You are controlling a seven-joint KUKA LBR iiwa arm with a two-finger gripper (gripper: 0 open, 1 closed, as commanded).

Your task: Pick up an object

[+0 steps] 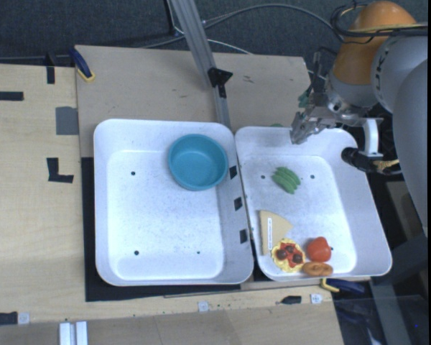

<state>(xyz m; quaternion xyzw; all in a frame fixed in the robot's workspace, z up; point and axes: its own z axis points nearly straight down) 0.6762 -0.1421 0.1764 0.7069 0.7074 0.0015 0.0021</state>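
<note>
camera view, looking down at a slant on the pale wooden tabletop (151, 85): two shallow white plastic bins lie side by side, touching along their inner walls. the left bin (122, 214) carries a round blue plastic bowl (197, 162), upright, near its far right corner. the right bin (359, 214) carries four things: a small green ridged toy vegetable (286, 179) near its middle, and, clustered at the near edge, a pale yellow wedge-shaped toy slice (271, 228), a round red toy tomato (318, 249) and a flat yellow-and-red toy piece (288, 254) with a small orange piece (317, 269) just beside it. the grey arm with its orange band (370, 42) reaches in from the right, and the two-finger tool (302, 134) hangs over the far rim of the right bin, apart from every object; whether its jaws stand wide or narrow cannot be told at this angle, and nothing is seen between them. judged from this layout, the task is at its approach stage: no object is lifted or touched, and descent, closure and lift all remain. the nearest candidate is the green vegetable, lying flat on the bin floor near the tool; its long axis runs diagonally, from far left to near right, neither end clearly marked as a tip.
</note>
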